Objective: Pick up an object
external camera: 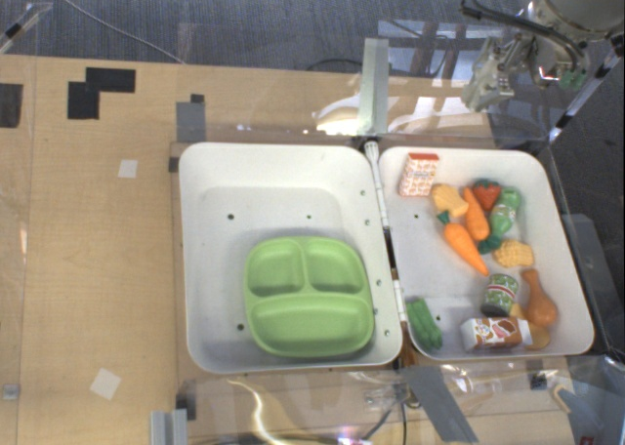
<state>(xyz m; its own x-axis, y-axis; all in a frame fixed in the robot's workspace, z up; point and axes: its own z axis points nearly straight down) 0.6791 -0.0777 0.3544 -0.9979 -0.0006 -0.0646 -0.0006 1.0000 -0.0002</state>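
The right bin (547,189) holds several toy foods. A red-and-white carton (420,176) lies at its far left, with a yellow piece (449,201) beside it. Two orange carrots (466,248) (476,215), a red fruit (485,190) and a green item (505,211) cluster in the middle. Corn (514,256), an upright can (501,292), a drumstick (539,303), a can on its side (496,333) and a green pickle (424,323) lie nearer the front. My gripper (493,74) hangs high beyond the bin's far edge, with nothing seen in it.
The left bin (215,189) bears a green divided plate (308,295) toward its front. A metal post (374,82) stands at the back between the bins. Cables run down the arm at top right. Bare wooden bench lies to the left.
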